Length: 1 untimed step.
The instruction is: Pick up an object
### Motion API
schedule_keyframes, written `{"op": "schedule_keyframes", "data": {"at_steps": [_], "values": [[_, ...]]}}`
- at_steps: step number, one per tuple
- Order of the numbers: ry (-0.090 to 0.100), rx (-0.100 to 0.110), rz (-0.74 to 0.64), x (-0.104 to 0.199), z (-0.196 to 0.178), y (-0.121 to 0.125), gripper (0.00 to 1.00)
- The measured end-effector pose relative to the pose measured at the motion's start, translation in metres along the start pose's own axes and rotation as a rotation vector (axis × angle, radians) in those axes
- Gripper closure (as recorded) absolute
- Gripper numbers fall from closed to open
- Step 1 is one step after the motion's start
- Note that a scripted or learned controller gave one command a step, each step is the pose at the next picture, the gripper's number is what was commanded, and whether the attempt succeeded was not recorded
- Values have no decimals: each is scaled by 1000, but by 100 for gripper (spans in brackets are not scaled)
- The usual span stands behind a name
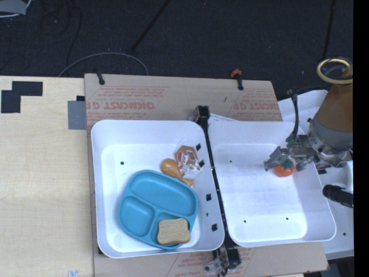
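My gripper [282,164] hangs over the right part of the right bin [253,235], reaching in from the right. A small orange-red object [283,170] sits right at its fingertips, partly hidden by the grey fingers. Whether it is clamped between them or just lying on the bin floor under them, I cannot tell. In the left bin [106,154] lies a blue divided plate [150,203] with a slice of toast [173,231] in its near compartment. A tan drumstick-shaped toy [172,169] and a small wrapped brown-and-white item [187,158] rest beside the plate's far edge.
A black divider [211,180] runs between the two bins. Brown cardboard [173,100] lies under and behind them. A pale wooden benchtop [40,178] spreads to the left.
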State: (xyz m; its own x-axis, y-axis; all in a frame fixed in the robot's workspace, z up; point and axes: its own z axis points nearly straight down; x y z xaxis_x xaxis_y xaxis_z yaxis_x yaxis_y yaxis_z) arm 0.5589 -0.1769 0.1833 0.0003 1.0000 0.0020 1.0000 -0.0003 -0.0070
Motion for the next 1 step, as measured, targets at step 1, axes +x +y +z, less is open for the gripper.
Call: {"op": "schedule_keyframes", "data": {"at_steps": [1], "values": [[0, 0, 0, -8, 48, -1, 0]]}}
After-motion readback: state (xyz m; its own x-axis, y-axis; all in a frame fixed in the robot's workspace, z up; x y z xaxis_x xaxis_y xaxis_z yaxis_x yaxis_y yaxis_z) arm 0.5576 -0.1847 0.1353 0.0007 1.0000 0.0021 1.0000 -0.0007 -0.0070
